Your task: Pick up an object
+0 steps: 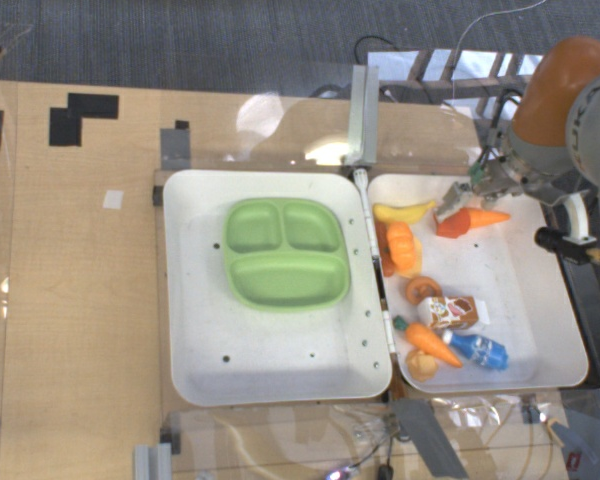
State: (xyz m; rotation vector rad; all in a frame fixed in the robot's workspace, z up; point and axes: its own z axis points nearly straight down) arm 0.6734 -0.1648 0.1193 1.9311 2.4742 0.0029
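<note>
The two-finger gripper (pixel 456 204), finger state indeterminable, is hovering at the left end of the orange wedge-shaped toy (pixel 471 221), whose long axis is running left-right.

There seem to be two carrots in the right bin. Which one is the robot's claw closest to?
The upper carrot, near the bin's top edge, lying right beside the gripper. The other carrot lies far lower, next to the blue bottle, well away from the arm.

Green divided plate (pixel 285 253) in white bin (pixel 195 368); yellow banana (pixel 403 211), orange carrot (pixel 429 342), blue bottle (pixel 479 349).
</note>
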